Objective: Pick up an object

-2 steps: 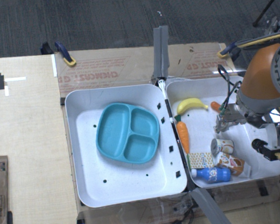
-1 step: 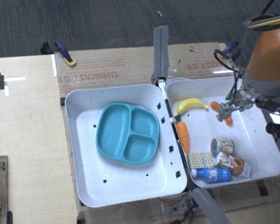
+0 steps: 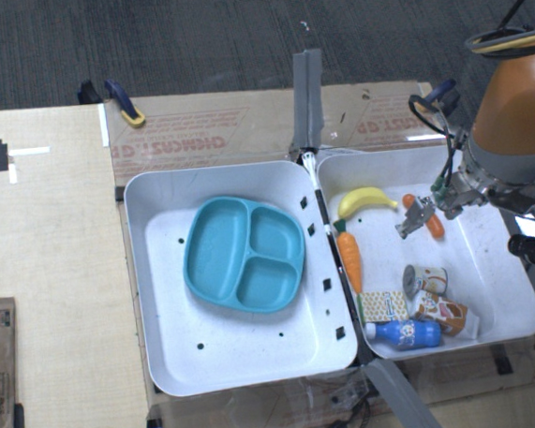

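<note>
Counter (image 3: 40, 202) carries two white bins side by side; left bin (image 3: 158, 294) has a teal divided plate (image 3: 244, 254) near its middle, well apart from the action. Right bin (image 3: 499, 271) holds all the graspable stuff, so it serves as the landmark. The arm (image 3: 514, 119) comes in over the bin's far right corner, and the pincer (image 3: 419, 219) sits low in the bin's far half, with a small orange piece (image 3: 435, 227) touching or just beside its tip. Can't tell whether the pincer is wide or narrow, or whether it has that piece; too small and blurred. Likely target is the orange piece, far half of the right bin, right of the banana (image 3: 366, 200). Risks: the piece is tiny and rounded, so it could squirt out sideways or get pushed along the bin floor if the tips land off-centre; a close could catch nothing. Banana lies near, at the bin's far left, and a drift that way could nudge it. Carrot (image 3: 349, 259) lies along the left wall; can (image 3: 425, 281), snack packet (image 3: 383, 305) and blue bottle (image 3: 406, 334) crowd the near side, clear of the pincer.
</note>
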`<act>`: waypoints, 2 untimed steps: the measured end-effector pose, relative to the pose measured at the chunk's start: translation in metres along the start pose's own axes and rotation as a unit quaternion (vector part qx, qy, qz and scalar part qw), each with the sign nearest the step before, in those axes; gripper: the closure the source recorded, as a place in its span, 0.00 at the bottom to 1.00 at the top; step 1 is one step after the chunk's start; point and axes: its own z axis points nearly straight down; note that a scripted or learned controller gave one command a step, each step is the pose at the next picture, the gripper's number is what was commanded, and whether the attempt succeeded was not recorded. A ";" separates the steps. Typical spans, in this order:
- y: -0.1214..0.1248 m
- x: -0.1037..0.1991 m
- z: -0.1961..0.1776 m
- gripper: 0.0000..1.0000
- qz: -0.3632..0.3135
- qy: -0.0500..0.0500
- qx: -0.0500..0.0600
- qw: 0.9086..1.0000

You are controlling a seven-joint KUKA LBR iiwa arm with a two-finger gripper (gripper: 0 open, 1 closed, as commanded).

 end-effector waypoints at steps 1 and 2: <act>0.021 -0.047 0.085 0.00 -0.048 0.001 0.001 0.999; 0.021 -0.048 0.076 1.00 -0.046 0.000 0.000 0.999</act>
